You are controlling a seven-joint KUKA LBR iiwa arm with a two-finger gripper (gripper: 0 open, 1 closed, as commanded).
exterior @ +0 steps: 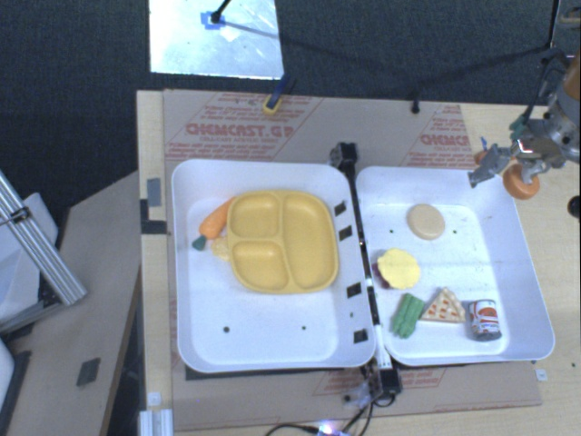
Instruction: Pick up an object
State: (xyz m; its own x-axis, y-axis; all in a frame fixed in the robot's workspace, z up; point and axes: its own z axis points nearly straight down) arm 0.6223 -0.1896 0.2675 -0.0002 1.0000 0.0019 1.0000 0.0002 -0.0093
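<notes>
Five candidates in right bin (pixel 531 271): tan round disc (pixel 426 222) upper middle, yellow-topped piece (pixel 398 268) at centre, green piece (pixel 408 315) and pizza slice (pixel 444 306) lower middle, small can (pixel 484 320) lower right. Gripper (pixel 508 157) parked at upper right of frame, over bin's top right corner, well apart from all five; an orange round thing (pixel 520 183) sits right at its tip, but can't tell whether held or merely behind, nor how far open. Probably toy food: light, stiff plastic, likely slick, not fragile. Best bet looks like tan disc: lies alone, free space all round, pinch across its width. Can probably rigid too but lying close to bin wall, tight for one finger. Green piece and pizza slice nearly touching, risk of nudging both. Left bin (pixel 186 271) carries yellow divided tray (pixel 277 241) with carrot (pixel 216 218) tucked at its upper left edge. Smooth white bin floors, shallow walls; printed cardboard (pixel 245 125) under bins, dark floor beyond, shiny plate (pixel 216 25) at top left.
</notes>
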